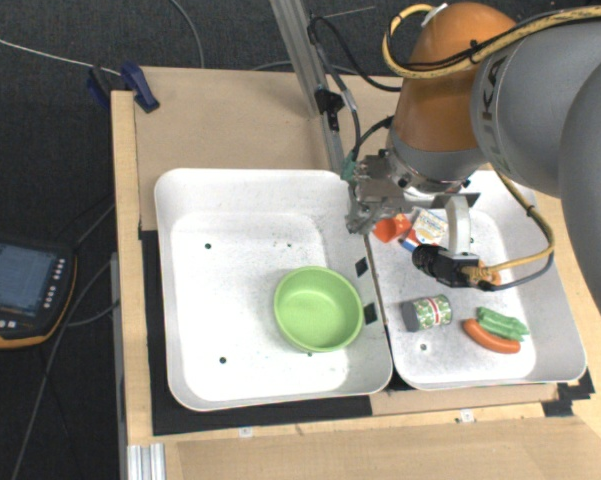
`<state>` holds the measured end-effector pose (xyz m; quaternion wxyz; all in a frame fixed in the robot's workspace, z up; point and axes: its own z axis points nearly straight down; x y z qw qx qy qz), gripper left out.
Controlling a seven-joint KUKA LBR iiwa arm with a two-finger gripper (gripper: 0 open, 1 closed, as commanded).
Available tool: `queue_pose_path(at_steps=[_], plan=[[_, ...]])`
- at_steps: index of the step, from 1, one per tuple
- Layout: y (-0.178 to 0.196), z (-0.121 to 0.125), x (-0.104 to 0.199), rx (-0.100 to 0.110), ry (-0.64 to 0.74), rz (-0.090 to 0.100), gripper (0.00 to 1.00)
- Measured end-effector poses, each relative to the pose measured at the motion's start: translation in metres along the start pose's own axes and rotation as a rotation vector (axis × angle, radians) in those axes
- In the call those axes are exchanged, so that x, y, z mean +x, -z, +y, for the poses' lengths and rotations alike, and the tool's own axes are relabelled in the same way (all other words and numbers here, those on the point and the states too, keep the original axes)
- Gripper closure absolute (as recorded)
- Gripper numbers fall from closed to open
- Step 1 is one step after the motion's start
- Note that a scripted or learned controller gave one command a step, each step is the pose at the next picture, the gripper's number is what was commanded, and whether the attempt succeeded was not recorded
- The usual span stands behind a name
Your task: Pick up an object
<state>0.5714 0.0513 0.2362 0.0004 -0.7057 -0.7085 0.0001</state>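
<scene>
My gripper [363, 211] hangs low over the divide between the two bins, at the near-left corner of the right bin [540, 368]. A small orange-red object [387, 230] lies just to its right, very close to it. Beside that object is a white printed packet [430, 227], partly under the arm. Toward the front of the right bin lie a small can with a green and red label [427, 313] and an orange carrot-like toy with green leaves [495, 330]. A green bowl [318, 309] sits upright in the left bin [210, 268].
A black fitting with a yellow cable [450, 265] hangs from the wrist over the middle of the right bin. A metal post [305, 58] rises behind the bins. A handheld pendant [20, 288] lies off the bench at the left.
</scene>
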Motion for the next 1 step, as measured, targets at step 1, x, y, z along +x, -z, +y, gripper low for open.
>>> queue_pose_path(at_steps=[1], plan=[[0.0091,0.0234,0.0428,-0.002,0.0,0.001,1.0]])
